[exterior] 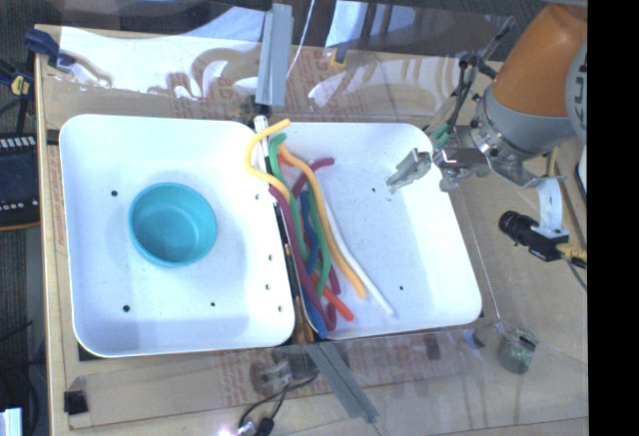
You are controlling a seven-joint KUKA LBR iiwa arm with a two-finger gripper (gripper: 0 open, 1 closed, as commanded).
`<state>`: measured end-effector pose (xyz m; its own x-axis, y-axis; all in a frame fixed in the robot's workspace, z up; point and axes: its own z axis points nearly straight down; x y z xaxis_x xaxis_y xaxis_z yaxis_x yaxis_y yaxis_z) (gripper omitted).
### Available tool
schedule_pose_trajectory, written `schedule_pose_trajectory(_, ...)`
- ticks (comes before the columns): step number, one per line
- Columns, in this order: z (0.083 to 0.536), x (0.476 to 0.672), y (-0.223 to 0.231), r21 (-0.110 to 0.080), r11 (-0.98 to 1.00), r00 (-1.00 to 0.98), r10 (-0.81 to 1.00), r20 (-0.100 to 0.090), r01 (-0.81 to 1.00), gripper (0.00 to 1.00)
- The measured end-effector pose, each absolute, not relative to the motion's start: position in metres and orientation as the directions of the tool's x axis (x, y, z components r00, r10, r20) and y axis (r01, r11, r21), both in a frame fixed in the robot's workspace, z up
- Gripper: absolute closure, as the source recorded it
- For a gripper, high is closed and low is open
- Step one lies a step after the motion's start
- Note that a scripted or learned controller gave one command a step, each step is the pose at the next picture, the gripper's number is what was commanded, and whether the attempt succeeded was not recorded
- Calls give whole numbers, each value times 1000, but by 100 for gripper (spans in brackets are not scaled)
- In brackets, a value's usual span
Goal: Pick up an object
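Note:
A bundle of long thin strands (pixel 312 229) in yellow, orange, green, purple, red, blue and white lies along the left side of the right bin (pixel 429 254). A blue bowl (pixel 173 223) sits upright in the left bin (pixel 100 314). My gripper (pixel 406 170) hovers over the upper right part of the right bin, well to the right of the strands, with nothing seen between its fingers. The arm reaches in from the right, its orange band at the frame's upper right.
A grey metal bar (pixel 273 55) stands upright behind the seam between the bins. A clear plastic screen (pixel 200 35) runs along the back of the bench. Small grey clamps (pixel 514 349) sit near the bench's front right corner.

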<state>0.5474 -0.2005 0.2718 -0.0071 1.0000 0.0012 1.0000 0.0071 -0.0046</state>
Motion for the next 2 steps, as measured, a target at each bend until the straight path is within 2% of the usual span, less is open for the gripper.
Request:
schedule_pose_trajectory(1,93,598,-134,0,100,-100,995,-4,995,0)
schedule_pose_trajectory(2,103,598,-134,-2,102,-102,995,-4,995,100)
